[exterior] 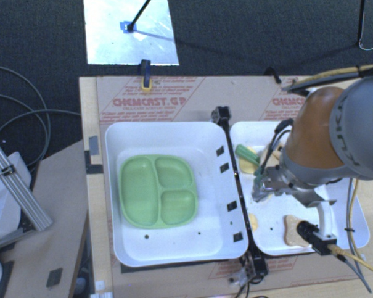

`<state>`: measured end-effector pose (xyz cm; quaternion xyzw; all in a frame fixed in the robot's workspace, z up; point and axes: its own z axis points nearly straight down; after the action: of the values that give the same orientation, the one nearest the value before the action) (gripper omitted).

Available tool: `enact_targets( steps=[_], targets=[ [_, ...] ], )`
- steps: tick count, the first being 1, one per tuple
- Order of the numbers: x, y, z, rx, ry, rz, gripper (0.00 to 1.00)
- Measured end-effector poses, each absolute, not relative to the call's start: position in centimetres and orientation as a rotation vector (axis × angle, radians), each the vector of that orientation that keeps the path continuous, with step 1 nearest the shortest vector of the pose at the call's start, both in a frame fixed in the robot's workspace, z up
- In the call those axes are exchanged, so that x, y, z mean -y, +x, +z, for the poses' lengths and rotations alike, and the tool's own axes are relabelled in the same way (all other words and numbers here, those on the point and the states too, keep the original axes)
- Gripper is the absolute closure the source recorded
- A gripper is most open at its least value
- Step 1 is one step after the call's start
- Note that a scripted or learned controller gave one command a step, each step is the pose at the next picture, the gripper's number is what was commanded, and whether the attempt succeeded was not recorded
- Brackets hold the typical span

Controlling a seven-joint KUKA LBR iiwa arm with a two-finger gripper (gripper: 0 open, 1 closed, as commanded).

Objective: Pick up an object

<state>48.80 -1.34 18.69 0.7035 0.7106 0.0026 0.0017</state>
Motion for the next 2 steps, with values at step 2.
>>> enact_targets(
  steps=[2],
  targets=[
    [-8.9, 48.6, 18.2, -2.231, 2.214, 0.0, 1.0]
  ],
)
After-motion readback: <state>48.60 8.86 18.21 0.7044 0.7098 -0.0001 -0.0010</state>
